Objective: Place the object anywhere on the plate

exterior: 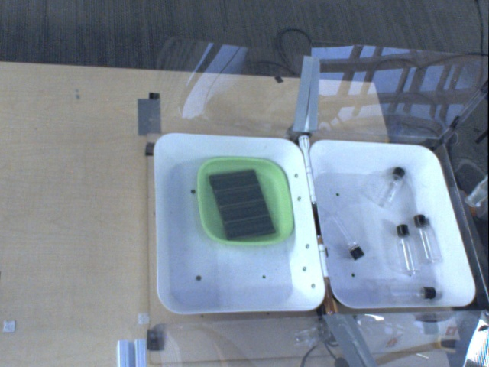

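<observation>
Two white bins sit side by side on the tan counter [69,205]. The left bin [176,281] holds a green plate [284,205], and a dark ribbed slab [242,202] lies flat on that plate, slightly skewed. The right bin [451,274] holds clear vials with black caps, scattered apart: one near the top [390,184], one at the left [348,242], two close together at the right [405,245] [425,235], and one along the bottom edge [416,290].
</observation>
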Robot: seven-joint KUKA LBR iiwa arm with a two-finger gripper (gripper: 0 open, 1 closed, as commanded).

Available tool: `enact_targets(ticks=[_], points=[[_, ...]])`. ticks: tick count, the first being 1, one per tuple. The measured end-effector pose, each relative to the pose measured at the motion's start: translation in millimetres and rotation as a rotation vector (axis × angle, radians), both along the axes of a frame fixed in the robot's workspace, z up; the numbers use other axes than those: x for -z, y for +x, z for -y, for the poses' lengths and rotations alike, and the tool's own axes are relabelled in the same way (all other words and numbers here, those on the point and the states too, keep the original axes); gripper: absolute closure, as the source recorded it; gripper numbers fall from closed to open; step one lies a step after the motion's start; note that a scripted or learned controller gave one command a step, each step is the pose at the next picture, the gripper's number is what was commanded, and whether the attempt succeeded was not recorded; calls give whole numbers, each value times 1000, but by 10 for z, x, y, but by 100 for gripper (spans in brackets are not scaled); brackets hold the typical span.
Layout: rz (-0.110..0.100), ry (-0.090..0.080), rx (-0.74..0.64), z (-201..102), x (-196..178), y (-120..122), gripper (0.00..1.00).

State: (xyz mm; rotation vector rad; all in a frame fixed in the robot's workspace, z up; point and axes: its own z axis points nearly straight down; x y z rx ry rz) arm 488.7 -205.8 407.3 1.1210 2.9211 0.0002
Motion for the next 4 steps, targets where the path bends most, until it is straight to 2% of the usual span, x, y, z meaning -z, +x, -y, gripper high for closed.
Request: enact_targets(ticks=[2, 3, 4], points=[[-1, -7, -563, -2, -41, 3, 0], [-1, -10, -753, -1, -246, 0, 0], [-3, -11, -958, -50, -298, 19, 0]])
